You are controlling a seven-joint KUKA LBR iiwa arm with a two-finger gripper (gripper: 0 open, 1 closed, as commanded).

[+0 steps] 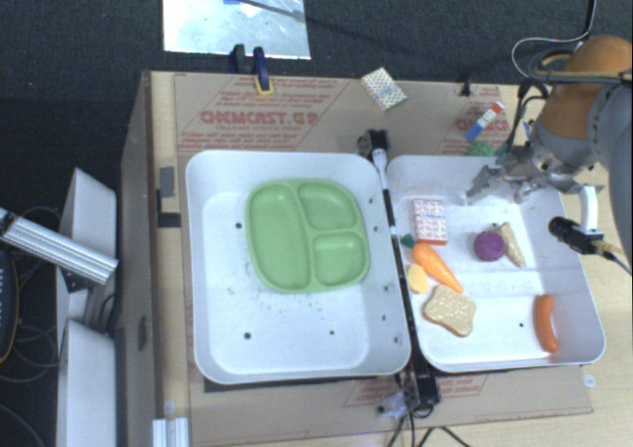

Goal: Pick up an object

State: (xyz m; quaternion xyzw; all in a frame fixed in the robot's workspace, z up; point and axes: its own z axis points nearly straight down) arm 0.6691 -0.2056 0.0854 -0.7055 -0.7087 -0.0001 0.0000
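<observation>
My gripper hangs over the far part of the right bin, open, with nothing between its fingers. Below and in front of it lie a purple round piece beside a tan wedge. A pink checkered box is to the gripper's left. Nearer the front are an orange carrot, a small yellow piece, a slice of toast and an orange sausage.
The left bin holds a green divided plate. Behind the bins on the cardboard lie a small patterned block and a red, white and blue item. The arm comes in from the upper right.
</observation>
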